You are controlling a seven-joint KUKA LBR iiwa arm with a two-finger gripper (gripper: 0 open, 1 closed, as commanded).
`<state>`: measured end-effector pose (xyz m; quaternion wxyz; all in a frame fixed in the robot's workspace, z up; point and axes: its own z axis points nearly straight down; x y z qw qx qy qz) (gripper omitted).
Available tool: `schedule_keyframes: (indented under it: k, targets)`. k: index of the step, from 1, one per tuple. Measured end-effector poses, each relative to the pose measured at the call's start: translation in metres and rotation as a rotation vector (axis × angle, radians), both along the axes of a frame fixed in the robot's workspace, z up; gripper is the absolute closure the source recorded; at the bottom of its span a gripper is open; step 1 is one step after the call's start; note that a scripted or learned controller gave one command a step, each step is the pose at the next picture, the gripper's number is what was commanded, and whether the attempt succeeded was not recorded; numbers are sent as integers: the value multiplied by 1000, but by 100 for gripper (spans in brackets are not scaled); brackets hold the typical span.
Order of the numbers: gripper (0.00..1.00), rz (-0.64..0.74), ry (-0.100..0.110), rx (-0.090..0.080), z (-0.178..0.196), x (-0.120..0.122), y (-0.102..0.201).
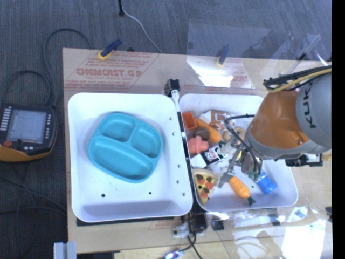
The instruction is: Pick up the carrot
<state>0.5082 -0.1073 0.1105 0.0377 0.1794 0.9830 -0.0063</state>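
Dark grey carpet surrounded the surface (81,69), which carried two white bins. One carrot (240,188) lay tilted on the floor of the right bin (285,196), toward its near edge. Just at the carrot's 11 o'clock hovered the claw (237,163); whether it was open or closed could not be told. One blue object (266,184) sat at the carrot's 3 o'clock, one pizza slice (203,184) at its 9 o'clock. The left bin (86,198) held one blue divided plate (125,146).

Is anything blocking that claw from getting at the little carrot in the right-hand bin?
Nothing visible does. The gripper hangs just above and left of the carrot, which lies bare on the bin floor. A pizza slice and a blue piece flank it.
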Motion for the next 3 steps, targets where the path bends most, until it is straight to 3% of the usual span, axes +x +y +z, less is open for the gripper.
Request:
schedule_keyframes:
  k: [1, 2, 3]
  targets:
    - [0, -349, -10, 36, -1, -1, 5]
    - [0, -527, -16, 48, -1, -1, 4]
    - [0, -641, 10, 54, -11, -8, 2]
